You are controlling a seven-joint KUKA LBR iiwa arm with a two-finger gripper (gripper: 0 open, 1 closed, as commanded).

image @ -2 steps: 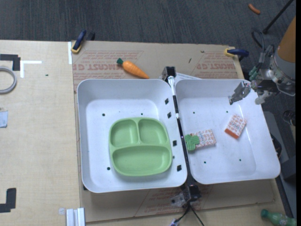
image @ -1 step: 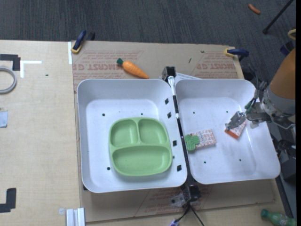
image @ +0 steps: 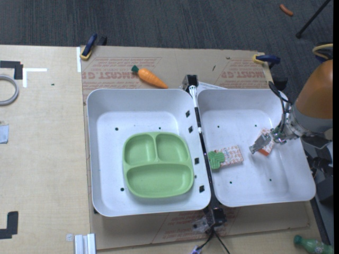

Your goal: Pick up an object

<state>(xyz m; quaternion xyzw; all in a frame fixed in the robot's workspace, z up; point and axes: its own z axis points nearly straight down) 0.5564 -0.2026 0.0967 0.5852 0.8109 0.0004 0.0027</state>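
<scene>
Even, fairly bright overhead light w/ soft shadows; white bins [image: 143,102] sit near blown-out, w/ mild glare on their rims. Pic is low-res and slightly soft throughout. Gripper [image: 263,143] area is smeared; dark carpet [image: 169,15] up top reads grainy.

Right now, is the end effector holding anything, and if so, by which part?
It cannot be told. The end effector sits low in the right bin, apart from the small packet.
</scene>
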